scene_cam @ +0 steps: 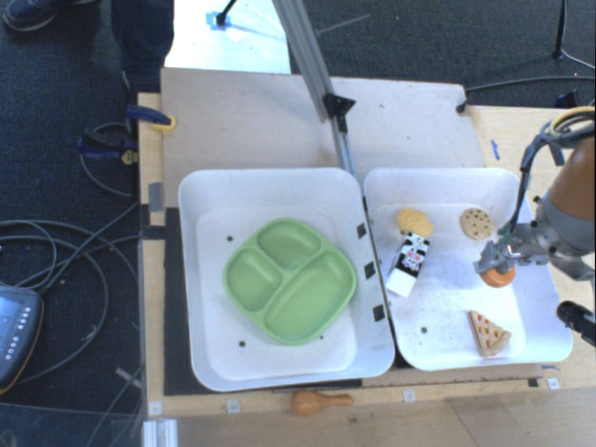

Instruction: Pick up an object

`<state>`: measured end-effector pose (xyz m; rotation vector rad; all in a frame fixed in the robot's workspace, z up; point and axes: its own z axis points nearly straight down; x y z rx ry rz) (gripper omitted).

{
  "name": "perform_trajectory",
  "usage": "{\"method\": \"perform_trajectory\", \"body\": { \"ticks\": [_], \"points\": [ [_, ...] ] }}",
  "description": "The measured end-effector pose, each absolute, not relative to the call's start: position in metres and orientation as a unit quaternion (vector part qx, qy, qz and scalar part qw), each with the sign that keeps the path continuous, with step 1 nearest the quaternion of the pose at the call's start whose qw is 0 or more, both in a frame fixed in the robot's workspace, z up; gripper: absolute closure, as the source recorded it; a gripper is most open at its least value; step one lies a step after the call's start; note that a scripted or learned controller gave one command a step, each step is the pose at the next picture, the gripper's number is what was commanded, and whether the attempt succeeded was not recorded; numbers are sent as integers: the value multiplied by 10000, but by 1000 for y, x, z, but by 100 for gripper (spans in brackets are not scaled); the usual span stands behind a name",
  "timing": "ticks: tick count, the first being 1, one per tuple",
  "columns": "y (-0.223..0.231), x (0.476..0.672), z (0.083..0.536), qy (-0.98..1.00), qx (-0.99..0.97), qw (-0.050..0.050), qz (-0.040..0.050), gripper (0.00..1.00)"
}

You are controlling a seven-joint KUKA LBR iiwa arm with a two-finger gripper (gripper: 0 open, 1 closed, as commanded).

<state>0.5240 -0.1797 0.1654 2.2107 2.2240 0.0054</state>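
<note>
Orange object [499,277] sits under claw [494,266], grip unclear; cookie [476,223], pie slice [488,332] nearby.

Fixed camera looks slantwise down over both bins [279,186].

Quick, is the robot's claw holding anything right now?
Gripper: down over the orange object in the right bin; a hold on it cannot be told.

Gripper [496,266] sits low in the right bin [447,182]: cookie [476,223] close at its upper left, pie slice [488,333] below it, open white floor between it and the milk carton [409,261]
</note>
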Motion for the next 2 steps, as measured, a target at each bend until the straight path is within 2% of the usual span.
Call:
{"method": "perform_trajectory", "body": {
  "ticks": [1,2],
  "points": [
    [-174,529,211,7097,7045,33,19,100],
    [-174,531,232,7097,7045,22,13,100]
  ]
}}
